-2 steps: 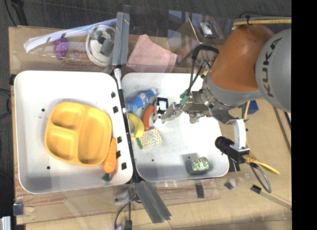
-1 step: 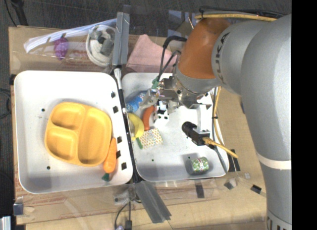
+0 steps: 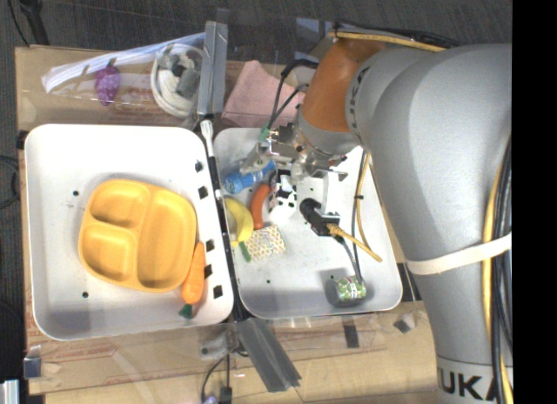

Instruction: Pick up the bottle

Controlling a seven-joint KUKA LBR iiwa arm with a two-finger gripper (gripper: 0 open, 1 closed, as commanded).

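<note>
Camera view: end effector is lowered beside the bottle in the right bin; its grip cannot be told, lifting remains.

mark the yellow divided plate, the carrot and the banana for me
yellow divided plate [image 3: 137,235]: camera view, left bin, on the ridge between its compartments.
carrot [image 3: 194,273]: camera view, left bin by the divider, mid orange body.
banana [image 3: 239,220]: camera view, right bin's left side, middle of the yellow curve.

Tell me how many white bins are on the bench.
2. The left bin holds a yellow plate and a carrot. The right bin lies under the arm, partly hidden.
</note>
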